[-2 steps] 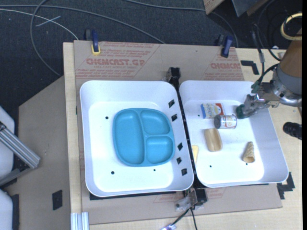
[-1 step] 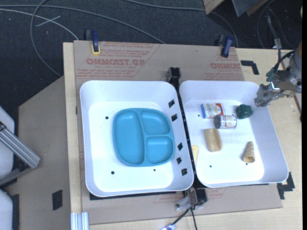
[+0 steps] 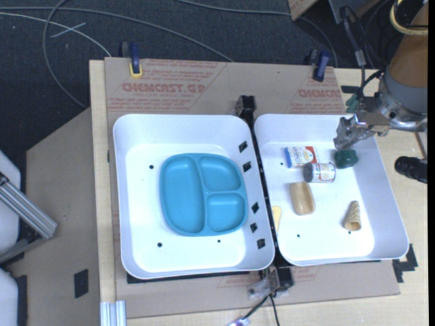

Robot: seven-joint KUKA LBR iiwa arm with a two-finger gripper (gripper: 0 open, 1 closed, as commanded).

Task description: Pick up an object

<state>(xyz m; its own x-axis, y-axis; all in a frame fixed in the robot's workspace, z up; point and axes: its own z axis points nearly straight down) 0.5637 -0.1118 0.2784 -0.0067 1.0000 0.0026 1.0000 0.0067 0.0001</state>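
Right shallow white plastic bin (image 3: 380, 240) holds the loose items; landmark is the small cylindrical can with a dark end and a red-and-white label (image 3: 319, 173), lying on its side mid-bin.

- Just behind the can: flat blue, white and red packet (image 3: 299, 156), touching or nearly so.
- In front of the can: tan rounded block, bread-like (image 3: 302, 198).
- Front-right of the can, well apart: tan cone-shaped piece (image 3: 352, 215).
- Right of the can, near: dark green rounded piece (image 3: 347, 158), directly under the metal hand (image 3: 349, 136).

Hand hovers over the green piece; cannot tell whether it is spread or closed, nor whether it touches.

Handling judgement: green piece looks small, light, hard, possibly slick; take it across its narrow sides. The can would roll.

Left shallow white plastic bin (image 3: 129, 182), far left of the can, holds a blue three-compartment plastic tray (image 3: 202, 193), compartments bare.
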